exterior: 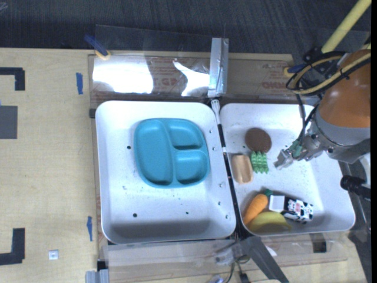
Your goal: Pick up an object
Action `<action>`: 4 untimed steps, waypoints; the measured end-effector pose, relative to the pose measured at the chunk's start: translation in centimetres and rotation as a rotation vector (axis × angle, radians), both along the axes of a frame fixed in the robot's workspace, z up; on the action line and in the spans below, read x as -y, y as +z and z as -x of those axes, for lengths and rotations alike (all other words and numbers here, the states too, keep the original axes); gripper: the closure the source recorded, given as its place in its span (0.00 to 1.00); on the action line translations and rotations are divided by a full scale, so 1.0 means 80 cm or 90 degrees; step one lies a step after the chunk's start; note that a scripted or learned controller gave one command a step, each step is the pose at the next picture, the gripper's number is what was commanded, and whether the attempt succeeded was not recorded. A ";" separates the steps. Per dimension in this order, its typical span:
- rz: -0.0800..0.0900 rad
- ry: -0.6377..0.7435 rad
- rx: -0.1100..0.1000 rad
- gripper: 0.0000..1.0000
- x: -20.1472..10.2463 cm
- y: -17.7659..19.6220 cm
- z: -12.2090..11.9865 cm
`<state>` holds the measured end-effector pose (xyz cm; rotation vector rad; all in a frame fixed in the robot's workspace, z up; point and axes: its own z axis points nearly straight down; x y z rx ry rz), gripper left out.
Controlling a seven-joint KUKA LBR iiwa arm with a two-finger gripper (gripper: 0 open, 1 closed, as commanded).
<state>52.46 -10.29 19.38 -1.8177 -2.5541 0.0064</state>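
- The left bin (pixel 112 175) holds one thing: a blue plate (pixel 172 152) with three compartments, lying flat near the middle of the bin, somewhat toward the far side.
- The right bin (pixel 330 187) holds a small group of toy foods, all on its left half and near edge.
- A brown round cookie (pixel 258 139) lies toward the far left of the right bin.
- Just below the cookie is a small green block (pixel 259 161), and a tan bread roll (pixel 241 168) lies beside it on the left, close to the wall shared by the two bins.
- Nearer the front edge, an orange carrot (pixel 255 207) lies at a slant, with a yellow banana (pixel 270 220) along the bin's near wall just beside it.
- A small white carton (pixel 275 203) sits right of the carrot, and a black-and-white cow toy (pixel 298 210) lies next to it.
- The arm (pixel 347 117) reaches over the right bin from the right.
- The gripper (pixel 285 158) sits just right of the green block, apart from the cookie; I cannot tell whether it is apart or together, and nothing is seen clamped in it.
- All the toy foods rest on the bin floor.
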 end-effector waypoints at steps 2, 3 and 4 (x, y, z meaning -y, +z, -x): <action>-0.001 0.033 -0.001 0.00 -0.003 -0.088 -0.048; 0.001 0.111 0.006 0.00 0.043 -0.060 -0.129; 0.001 0.059 0.006 0.00 0.086 -0.120 -0.171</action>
